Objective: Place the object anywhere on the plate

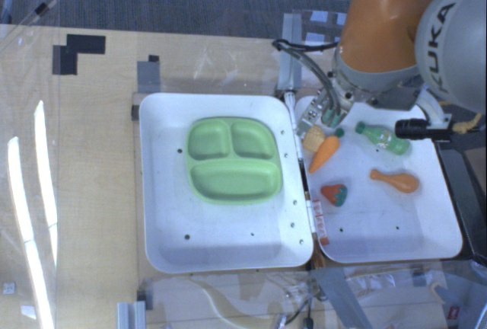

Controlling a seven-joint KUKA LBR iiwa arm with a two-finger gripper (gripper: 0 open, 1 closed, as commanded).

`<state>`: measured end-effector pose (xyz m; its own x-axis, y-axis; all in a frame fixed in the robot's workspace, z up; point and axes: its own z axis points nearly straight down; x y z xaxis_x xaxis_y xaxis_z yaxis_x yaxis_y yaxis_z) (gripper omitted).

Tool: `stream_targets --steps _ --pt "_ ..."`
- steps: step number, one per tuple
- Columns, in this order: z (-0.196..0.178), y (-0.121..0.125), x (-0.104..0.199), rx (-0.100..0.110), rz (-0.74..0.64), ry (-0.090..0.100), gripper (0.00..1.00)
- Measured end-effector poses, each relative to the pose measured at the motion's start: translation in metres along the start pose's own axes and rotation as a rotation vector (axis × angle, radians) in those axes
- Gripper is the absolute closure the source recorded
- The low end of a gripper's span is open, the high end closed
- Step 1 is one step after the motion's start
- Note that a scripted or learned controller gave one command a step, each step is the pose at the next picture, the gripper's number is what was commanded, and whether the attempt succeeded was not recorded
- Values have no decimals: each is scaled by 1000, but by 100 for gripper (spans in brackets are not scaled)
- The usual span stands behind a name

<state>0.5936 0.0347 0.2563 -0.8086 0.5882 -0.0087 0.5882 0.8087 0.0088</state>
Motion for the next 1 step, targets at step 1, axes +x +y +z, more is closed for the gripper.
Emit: stream_targets --steps 1 --pt "27 43 10 2 -7 3 100"
